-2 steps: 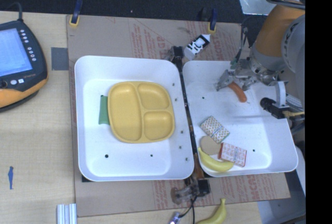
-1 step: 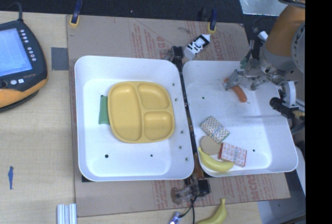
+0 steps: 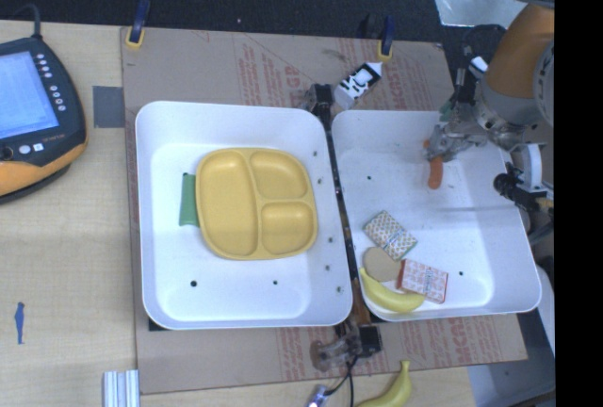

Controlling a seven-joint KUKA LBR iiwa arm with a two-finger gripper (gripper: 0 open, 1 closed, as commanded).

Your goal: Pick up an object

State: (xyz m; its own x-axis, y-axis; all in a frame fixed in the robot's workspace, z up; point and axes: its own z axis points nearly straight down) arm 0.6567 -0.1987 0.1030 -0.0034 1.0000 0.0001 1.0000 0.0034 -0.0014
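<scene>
- Watching from the remote station, I saw the tool [image 3: 441,143] low over the upper part of the right bin [image 3: 490,250], with a small orange-red sausage-like piece [image 3: 434,173] right under its tips.
- I couldn't tell whether the tool was spread, pressed together or pinching that piece.
- Near the bin's front edge lay a banana [image 3: 388,296], a checkered packet [image 3: 389,235] and a red box [image 3: 423,281].
- The left bin [image 3: 170,236] held a yellow divided tray [image 3: 254,202].

My arm [image 3: 513,66] reaches in from the right, wrist bent down, my gripper [image 3: 439,149] pointing downward, low.
</scene>
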